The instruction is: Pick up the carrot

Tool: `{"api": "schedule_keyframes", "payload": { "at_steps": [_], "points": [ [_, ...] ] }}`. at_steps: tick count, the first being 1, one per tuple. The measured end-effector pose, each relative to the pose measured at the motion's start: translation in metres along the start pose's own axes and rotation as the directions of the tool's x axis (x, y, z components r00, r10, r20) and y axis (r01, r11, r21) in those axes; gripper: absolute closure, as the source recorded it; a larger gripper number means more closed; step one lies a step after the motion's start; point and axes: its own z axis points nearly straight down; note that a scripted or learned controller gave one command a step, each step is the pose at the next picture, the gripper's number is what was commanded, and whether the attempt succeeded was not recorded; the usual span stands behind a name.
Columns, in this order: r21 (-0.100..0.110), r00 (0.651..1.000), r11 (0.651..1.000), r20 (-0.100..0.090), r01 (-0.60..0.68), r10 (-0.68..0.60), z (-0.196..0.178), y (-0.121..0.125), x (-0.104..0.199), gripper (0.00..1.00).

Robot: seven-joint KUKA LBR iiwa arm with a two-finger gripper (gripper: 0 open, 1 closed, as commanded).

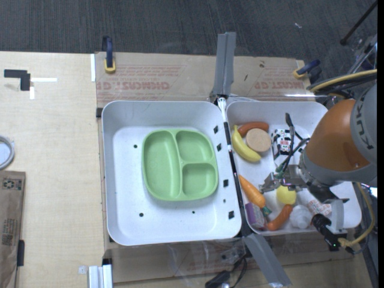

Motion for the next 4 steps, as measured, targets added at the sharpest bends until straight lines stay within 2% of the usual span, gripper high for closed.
{"api": "schedule_keyframes", "payload": {
  "at_steps": [1, 2, 3, 4],
  "points": [
    [0.027, 1.000, 1.000, -0.015, 0.014, -0.014, -0.094, 0.002, 0.035, 0.00],
    [0.026, 0.991, 0.991, -0.020, 0.134, -0.133, 0.006, -0.007, 0.005, 0.00],
    [0.025, 0.991, 0.991, -0.019, 0.131, -0.131, -0.003, -0.006, 0.004, 1.00],
    [0.028, 0.999, 0.999, -0.015, 0.034, -0.033, -0.094, 0.020, 0.065, 1.00]
  ]
}}
